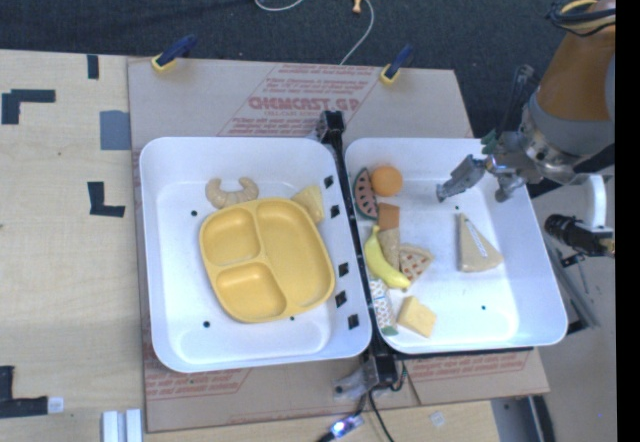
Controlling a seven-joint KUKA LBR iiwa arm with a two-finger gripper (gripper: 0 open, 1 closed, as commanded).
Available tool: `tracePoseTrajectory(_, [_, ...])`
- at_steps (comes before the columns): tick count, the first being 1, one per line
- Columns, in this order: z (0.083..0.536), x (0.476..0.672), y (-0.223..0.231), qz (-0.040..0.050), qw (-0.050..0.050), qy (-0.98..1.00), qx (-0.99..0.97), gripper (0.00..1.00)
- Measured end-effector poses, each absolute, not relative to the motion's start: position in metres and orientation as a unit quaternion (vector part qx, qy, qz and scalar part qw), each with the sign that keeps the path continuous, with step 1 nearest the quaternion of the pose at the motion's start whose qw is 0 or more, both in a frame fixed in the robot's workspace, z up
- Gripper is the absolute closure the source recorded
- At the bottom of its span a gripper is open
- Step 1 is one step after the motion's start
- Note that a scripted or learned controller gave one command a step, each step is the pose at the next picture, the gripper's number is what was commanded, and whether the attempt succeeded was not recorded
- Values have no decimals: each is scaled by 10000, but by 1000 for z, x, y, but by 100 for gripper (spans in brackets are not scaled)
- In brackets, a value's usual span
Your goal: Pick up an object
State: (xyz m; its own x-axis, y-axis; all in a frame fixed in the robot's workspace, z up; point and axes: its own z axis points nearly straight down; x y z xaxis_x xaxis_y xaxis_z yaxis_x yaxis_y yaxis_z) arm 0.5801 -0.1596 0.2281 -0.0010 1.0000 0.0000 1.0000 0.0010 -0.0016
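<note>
My gripper point(478, 188) hangs over the upper right part of the right bin point(520, 315), its two fingers spread open with nothing between them. A pale cheese wedge point(477, 246) lies just below it on the bin floor. Along the bin's left side lie an orange point(386, 180), a watermelon slice point(362, 195), a brown block point(388, 218), a banana point(383, 265), a pizza slice point(414, 260) and a yellow cheese cube point(417, 316).
The left bin point(160, 230) holds a yellow divided plate point(265, 260), a tan croissant-like piece point(232, 192) and a pale yellow wedge point(310, 202). A black divider clip point(331, 126) sits where the bins meet. The grey arm point(575, 80) enters from the right.
</note>
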Motion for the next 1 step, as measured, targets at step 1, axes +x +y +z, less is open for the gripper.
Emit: tracePoseTrajectory(1, [163,578,-160,25,26,-7074,-7068,0])
